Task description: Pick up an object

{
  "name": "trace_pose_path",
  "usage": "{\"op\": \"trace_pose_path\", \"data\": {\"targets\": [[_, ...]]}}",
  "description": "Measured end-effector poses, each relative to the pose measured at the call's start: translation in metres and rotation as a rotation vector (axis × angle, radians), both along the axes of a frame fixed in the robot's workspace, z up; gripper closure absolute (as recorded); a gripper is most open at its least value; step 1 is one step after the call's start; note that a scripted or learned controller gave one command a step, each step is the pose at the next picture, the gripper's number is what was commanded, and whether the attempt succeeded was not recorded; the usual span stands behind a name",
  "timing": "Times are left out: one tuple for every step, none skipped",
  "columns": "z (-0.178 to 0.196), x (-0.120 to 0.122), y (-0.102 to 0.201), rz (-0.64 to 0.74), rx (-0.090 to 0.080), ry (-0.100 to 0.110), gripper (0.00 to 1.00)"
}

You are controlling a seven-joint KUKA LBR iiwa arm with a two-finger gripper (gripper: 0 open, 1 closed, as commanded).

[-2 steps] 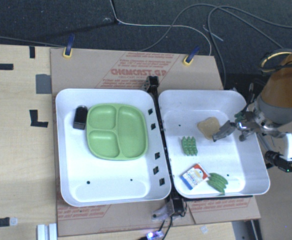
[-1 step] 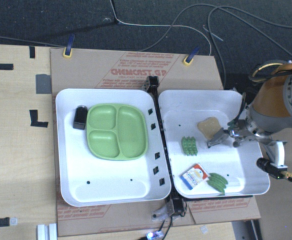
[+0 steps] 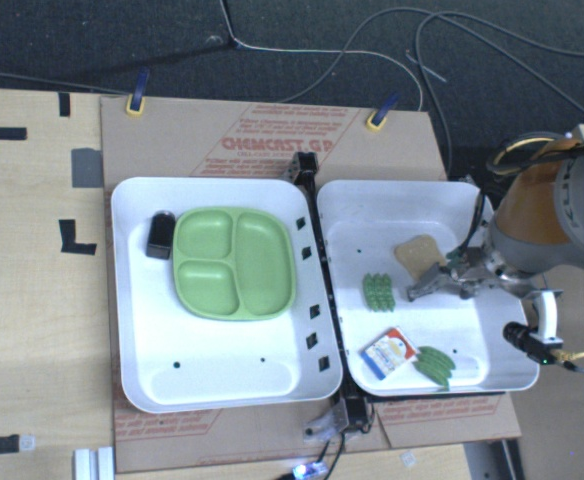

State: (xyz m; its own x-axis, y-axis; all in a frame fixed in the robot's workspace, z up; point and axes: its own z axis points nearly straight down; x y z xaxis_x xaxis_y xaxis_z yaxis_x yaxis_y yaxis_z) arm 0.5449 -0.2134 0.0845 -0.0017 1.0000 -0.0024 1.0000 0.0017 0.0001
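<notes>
The right bin (image 3: 492,368) holds a tan flat piece (image 3: 417,254), a small green ridged block (image 3: 378,292), a white packet with red and blue print (image 3: 387,352) and a dark green pod-shaped toy (image 3: 434,365). My gripper (image 3: 419,287) reaches in from the right and sits low in this bin, just below the tan piece and right of the green block. Whether it touches the tan piece is unclear. Nothing is visibly held.
The left bin (image 3: 212,378) carries a light green divided plate (image 3: 236,264) with a small black object (image 3: 160,235) beside its left edge. A black divider with clips (image 3: 315,268) runs between the bins. The arm's orange band (image 3: 532,208) hangs over the right bin's right wall.
</notes>
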Motion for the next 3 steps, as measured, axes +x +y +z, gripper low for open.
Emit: {"op": "trace_pose_path", "data": {"targets": [[0.012,0.001,-0.001,0.0,-0.003,-0.005,1.0],[0.055,0.006,0.002,0.0,0.002,-0.003,1.0],[0.11,0.017,0.001,0.0,0.0,-0.005,1.0]]}}
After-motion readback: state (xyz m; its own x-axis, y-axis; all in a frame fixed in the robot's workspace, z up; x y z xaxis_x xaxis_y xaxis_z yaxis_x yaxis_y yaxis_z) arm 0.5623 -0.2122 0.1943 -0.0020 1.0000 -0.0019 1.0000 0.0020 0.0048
